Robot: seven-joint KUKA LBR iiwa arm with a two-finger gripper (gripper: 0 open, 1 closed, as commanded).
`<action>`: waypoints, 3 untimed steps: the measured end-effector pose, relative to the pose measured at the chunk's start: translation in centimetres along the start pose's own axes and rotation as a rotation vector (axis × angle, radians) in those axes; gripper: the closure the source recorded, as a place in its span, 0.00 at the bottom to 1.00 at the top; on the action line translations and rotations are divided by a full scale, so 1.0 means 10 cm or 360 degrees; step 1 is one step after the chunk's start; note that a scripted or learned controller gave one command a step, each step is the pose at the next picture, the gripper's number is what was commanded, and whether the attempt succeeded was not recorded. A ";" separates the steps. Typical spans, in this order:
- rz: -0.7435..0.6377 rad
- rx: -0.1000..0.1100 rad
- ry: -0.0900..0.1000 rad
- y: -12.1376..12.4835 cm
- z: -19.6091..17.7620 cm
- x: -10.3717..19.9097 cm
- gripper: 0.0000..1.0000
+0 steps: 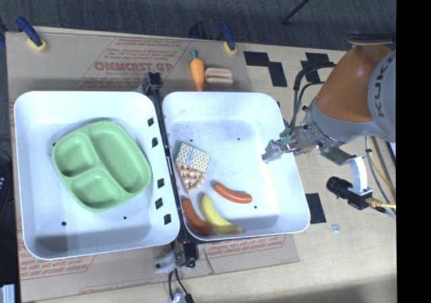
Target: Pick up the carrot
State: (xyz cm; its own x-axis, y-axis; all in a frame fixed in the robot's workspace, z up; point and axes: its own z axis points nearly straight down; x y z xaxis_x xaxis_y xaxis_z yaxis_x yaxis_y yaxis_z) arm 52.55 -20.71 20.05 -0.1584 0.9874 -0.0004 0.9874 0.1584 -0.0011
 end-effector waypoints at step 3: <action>0.0141 0.0007 0.0005 -0.34 0.61 1.04 1.00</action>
State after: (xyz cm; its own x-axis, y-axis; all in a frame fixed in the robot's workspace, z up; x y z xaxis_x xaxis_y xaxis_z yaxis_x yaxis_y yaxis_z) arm 47.56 -11.01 13.98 -0.0704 0.9975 0.0023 0.9975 0.0704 -0.0053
